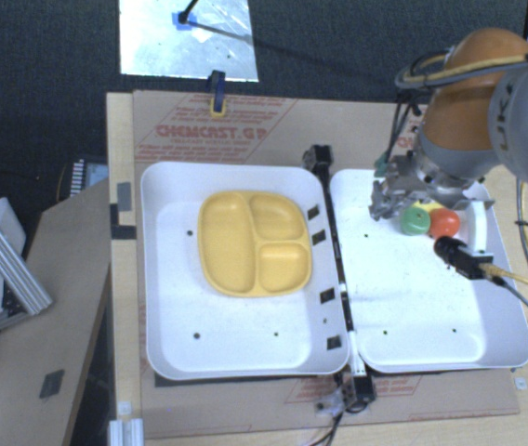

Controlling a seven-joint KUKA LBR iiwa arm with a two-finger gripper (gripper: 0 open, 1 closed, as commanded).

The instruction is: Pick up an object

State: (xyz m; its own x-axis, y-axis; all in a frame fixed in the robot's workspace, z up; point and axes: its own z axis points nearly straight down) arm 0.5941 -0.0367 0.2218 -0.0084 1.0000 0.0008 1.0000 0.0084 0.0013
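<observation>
Red print on brown cardboard sheet under bins reads CHEMCAST, rest unclear. Yellow three-compartment plastic tray in left white bin. Small green round thing and orange-red one touching, in right white bin, just beside gripper. Gripper grasping or released? can't tell.

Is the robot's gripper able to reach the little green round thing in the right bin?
Probably yes. The gripper sits right beside the small green round object in the right white bin, nothing covering it. The orange-red round object next to it might crowd the grab.

A yellow plate blocks the left bin's middle. The right bin's front lies open; green toy, orange toy crowd its back.
</observation>
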